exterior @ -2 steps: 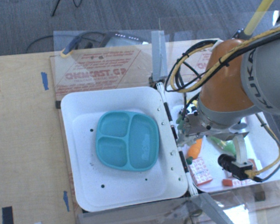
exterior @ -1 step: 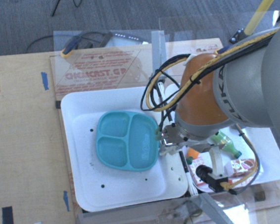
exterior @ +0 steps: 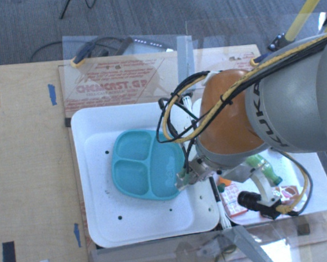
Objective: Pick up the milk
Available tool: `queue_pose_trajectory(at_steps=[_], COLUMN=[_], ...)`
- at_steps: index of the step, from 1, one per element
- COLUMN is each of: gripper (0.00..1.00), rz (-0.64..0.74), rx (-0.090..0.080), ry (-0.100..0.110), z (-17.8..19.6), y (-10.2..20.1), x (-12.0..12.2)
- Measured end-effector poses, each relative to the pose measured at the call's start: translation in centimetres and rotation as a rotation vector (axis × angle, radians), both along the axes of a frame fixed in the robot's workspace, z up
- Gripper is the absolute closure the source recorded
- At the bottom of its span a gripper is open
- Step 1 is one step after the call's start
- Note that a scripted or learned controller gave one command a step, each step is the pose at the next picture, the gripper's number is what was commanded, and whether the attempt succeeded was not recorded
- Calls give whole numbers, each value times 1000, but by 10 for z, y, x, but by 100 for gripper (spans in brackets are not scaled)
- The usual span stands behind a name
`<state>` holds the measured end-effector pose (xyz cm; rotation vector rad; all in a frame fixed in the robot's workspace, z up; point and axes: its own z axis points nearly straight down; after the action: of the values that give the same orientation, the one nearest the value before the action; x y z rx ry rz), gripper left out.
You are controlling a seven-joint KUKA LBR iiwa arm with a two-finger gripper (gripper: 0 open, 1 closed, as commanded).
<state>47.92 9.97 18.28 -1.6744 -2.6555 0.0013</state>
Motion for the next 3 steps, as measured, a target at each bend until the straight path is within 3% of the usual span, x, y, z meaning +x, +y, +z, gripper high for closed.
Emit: queue_pose_trajectory(at_steps=[1,2,3], gripper=[100,0,100], rz=[157,157,156], rx=[0,0,0], ry=[-5,-5,-8], z=[21,21,31], y=[-50,-50,-50], x=[1,1,2])
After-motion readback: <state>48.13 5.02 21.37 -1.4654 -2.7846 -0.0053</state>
